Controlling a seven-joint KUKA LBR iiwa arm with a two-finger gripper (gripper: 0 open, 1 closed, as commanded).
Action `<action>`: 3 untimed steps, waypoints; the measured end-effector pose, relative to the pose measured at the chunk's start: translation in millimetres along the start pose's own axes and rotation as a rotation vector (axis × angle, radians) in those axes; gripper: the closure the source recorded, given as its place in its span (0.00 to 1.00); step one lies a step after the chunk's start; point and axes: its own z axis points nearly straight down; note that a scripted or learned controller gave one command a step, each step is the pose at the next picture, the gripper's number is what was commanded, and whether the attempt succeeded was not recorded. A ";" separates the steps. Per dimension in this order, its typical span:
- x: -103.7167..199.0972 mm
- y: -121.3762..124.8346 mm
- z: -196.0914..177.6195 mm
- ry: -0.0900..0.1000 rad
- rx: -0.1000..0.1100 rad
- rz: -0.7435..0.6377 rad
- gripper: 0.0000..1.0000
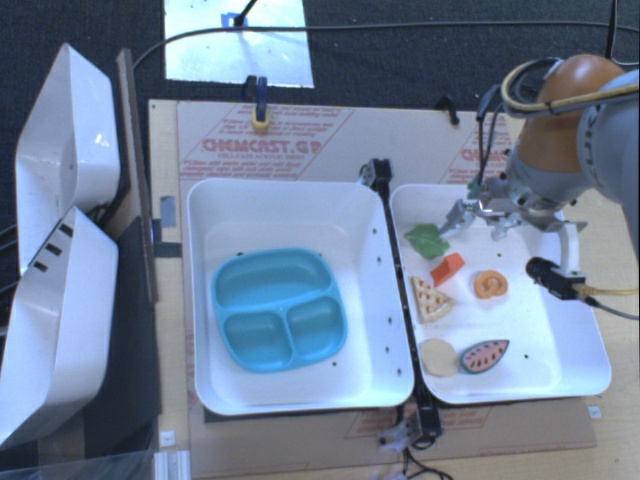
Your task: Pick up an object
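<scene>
Watermelon slice and cookie are sitting up front in the right bin. I'm hovering my gripper, spread open and holding nothing, beside the green leaf, so I'm planning a straight drop, centering first.

The arm runs out past the right edge above the gripper, so its base is cut off. The gripper's fingertips are too small and blurred to tell apart. Far to the gripper's left, two spare white bins are clipped by the left edge.
</scene>
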 end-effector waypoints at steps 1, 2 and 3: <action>2.2 -7.7 58.2 0.000 0.001 0.000 0.00; 2.4 -7.5 71.4 0.000 -0.002 0.000 0.00; 2.1 -7.1 60.6 -0.001 -0.003 0.000 1.00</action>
